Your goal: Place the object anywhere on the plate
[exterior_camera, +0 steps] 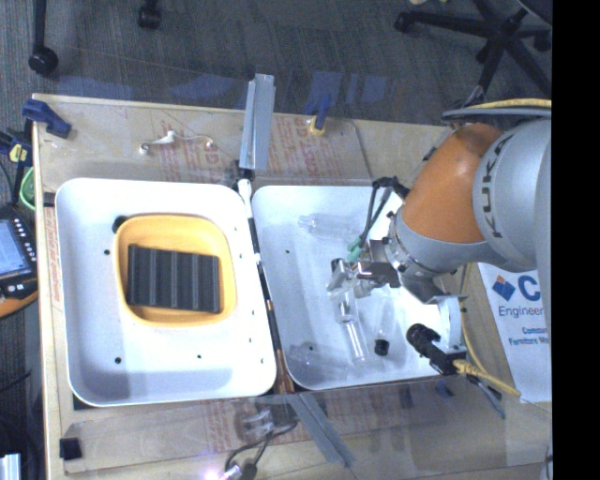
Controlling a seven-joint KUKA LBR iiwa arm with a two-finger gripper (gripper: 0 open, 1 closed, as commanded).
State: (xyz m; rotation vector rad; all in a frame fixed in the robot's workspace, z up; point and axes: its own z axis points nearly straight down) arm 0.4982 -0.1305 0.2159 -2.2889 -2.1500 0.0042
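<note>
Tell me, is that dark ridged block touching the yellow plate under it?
Touching. The camera view shows the dark ridged block lying flat inside the yellow plate in the left bin, the plate's rim showing all round it, with no gap between them.

Beyond your wooden desk you see dark grey carpet, with office-chair castors at the top left and a chair base at the top right.
</note>
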